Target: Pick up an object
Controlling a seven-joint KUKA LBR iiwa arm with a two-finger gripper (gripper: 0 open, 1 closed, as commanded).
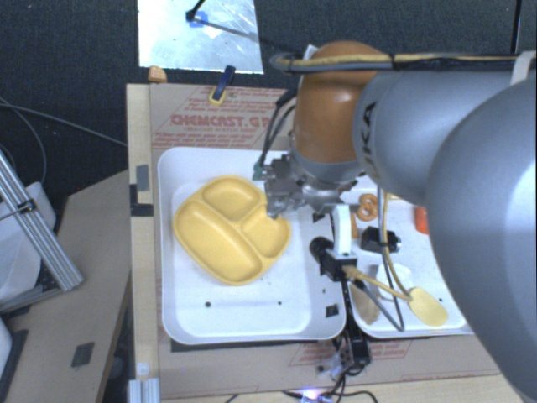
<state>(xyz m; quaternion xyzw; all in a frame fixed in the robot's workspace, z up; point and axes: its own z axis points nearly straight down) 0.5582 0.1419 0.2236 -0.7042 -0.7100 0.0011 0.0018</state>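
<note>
Yellow plate [231,229] in left bin, long axis upper-right to lower-left; jaws' state unclear.

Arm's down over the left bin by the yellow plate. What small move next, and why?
Probably a short lift straight up. The wrist sits low over the right edge of the yellow divided plate in the left bin and hides the contact, so rising a little should show whether anything comes along.

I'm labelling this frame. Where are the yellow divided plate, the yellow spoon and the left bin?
yellow divided plate [222,238], camera view, large lower compartment.
yellow spoon [428,309], camera view, its bowl.
left bin [243,317], camera view, bare floor.
</note>
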